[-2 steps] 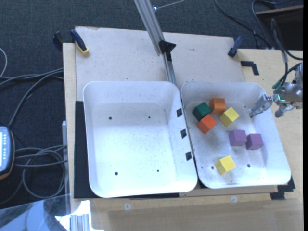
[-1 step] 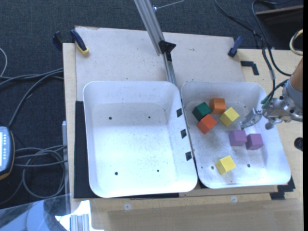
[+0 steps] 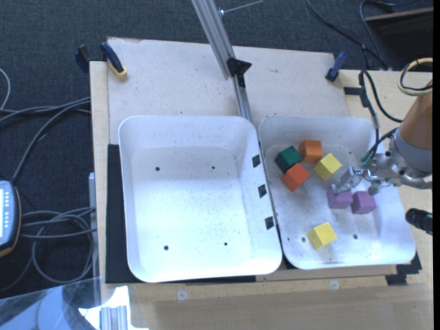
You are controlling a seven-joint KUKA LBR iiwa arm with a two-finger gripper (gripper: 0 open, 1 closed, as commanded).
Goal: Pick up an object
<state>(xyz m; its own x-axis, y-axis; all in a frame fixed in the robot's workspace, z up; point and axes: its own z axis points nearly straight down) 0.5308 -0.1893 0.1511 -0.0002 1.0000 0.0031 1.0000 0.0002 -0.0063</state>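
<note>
The left bin point(image 3: 192, 198) offers a wide bare floor. The right bin point(image 3: 385, 249) holds all the blocks, with open floor along its near and right sides. The arm point(image 3: 419, 133) reaches over the right rim, and its gripper point(image 3: 350, 181) sits low beside two purple blocks point(image 3: 352, 201); whether its jaws are apart or together cannot be told. Near the bin's left wall cluster a green block point(image 3: 289, 158), two orange blocks point(image 3: 302, 163) and a yellow block point(image 3: 328, 166). A second yellow block point(image 3: 322, 236) lies alone toward the near edge.
</note>
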